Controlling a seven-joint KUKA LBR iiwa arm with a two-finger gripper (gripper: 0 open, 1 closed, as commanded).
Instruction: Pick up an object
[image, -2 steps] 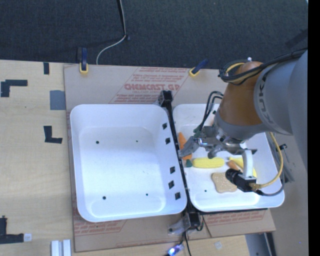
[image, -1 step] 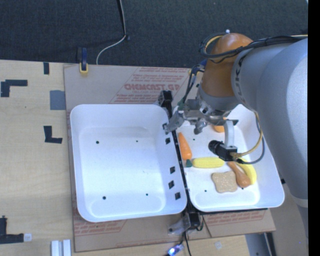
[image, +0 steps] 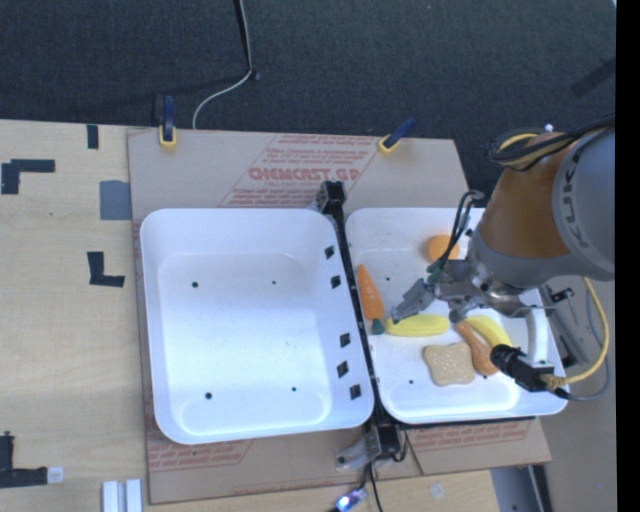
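Objects for picking lie in the right white bin (image: 400, 405), clustered toward its 3 o'clock half. Nearest the viewer, at the bin's 5 o'clock, sits a tan slice of toast (image: 448, 364). Just beside it at 2 o'clock lies an orange carrot-like piece (image: 476, 348), tilted, its far end hidden under the arm, and beyond that a yellow banana-like piece (image: 491, 329), partly covered by the arm. At 10 o'clock from the toast, near the bin's middle, lies a yellow corn-like piece (image: 420, 326), stretched left to right. At 9 o'clock from it a long orange carrot (image: 370, 294) with a small green end runs along the bin's left wall.

Above the corn-like piece hangs the gripper (image: 412, 306), its dark fingers pointing toward 8 o'clock. Its jaws look slightly parted with nothing seen between them, the tips just beside the corn-like piece's left end; whether they touch it cannot be told.

Farther back, at the bin's 1 o'clock, an orange round fruit (image: 438, 246) peeks out beside the arm (image: 545, 215), whose orange band and grey body cover the bin's right edge.

Left of the divider, the left white bin (image: 160, 300) sits on a brown cardboard sheet (image: 290, 170) laid on the pale wooden counter (image: 60, 330).
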